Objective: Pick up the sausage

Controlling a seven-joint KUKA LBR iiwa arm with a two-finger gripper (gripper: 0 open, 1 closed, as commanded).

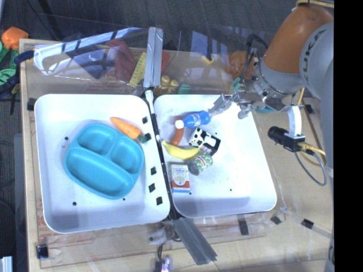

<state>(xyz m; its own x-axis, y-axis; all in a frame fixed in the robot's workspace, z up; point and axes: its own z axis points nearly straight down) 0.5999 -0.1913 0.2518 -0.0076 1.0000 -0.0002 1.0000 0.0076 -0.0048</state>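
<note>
Pincer [232, 102] hangs open and empty over right bin's [255, 152] far edge; sausage [178, 134] sits upright-ish between bottle [195, 119] and banana [180, 150], so approach from above, jaws narrow, avoid nudging either neighbour.

In your left bin [51, 208] the tray [104, 160] lies with the carrot [127, 128] behind it; your right bin [249, 191] clusters sausage [178, 135], bottle [194, 119], banana [180, 150] near its left wall.

Left bin [51, 208]: a blue divided tray [104, 160] and a carrot [126, 127] are held.
Right bin [249, 191]: a blue bottle [193, 119], banana [180, 150], carton [180, 178] are seen.
</note>
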